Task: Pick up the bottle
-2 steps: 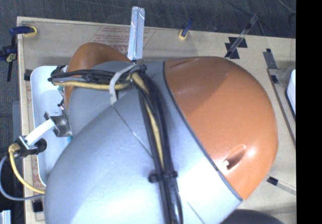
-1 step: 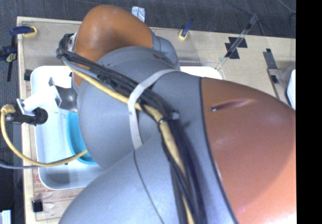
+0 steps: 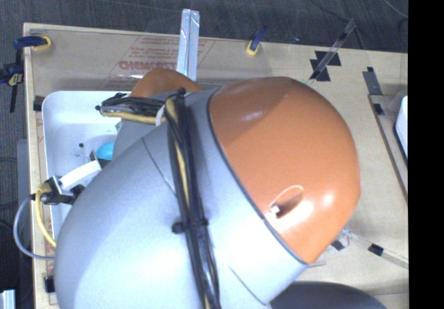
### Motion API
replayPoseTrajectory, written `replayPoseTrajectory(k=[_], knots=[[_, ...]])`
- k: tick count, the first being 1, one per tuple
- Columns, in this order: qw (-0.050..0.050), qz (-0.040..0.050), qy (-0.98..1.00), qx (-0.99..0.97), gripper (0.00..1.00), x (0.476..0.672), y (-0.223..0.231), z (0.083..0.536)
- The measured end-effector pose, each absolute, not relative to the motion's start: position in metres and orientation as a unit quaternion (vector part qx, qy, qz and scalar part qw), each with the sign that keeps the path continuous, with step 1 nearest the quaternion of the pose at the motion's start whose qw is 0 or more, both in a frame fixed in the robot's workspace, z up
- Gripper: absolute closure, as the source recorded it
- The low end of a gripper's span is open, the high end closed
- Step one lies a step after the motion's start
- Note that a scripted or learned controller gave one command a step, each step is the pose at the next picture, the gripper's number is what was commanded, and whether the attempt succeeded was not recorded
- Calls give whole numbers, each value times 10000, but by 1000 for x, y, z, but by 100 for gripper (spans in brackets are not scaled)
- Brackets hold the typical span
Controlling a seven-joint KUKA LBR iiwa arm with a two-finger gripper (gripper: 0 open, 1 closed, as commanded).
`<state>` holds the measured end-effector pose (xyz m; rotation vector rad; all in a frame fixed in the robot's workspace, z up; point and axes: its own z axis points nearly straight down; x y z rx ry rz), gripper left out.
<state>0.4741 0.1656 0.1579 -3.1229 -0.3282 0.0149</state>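
Observation:
The arm's grey body (image 3: pixel 132 231) and its orange band (image 3: pixel 284 155) cover most of the camera view and hide most of both bins. A strip of the left white bin (image 3: pixel 59 120) shows at the left. In that strip a small blue object (image 3: pixel 105 151) peeks out beside the arm, and I cannot tell what it is. A white piece (image 3: pixel 78 177) lies just below it against the arm. The bottle is hidden from me.
A wooden bench (image 3: pixel 361 92) surrounds the bins, with clamps at its back edge (image 3: pixel 255 39) and black tape marks (image 3: pixel 323 64) at right. Black and yellow cables (image 3: pixel 182 182) run along the arm. A yellow cable loop (image 3: pixel 43 221) hangs at the left bin edge.

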Motion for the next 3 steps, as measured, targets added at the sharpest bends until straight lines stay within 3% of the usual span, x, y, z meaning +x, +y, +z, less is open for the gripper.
replayPoseTrajectory(k=[1,2,3], knots=[[3,21,-1413,-9900,0,559,218,253],[27,-12,-1260,-9920,0,509,206,94],[44,-38,-1277,-9918,0,510,208,95]])
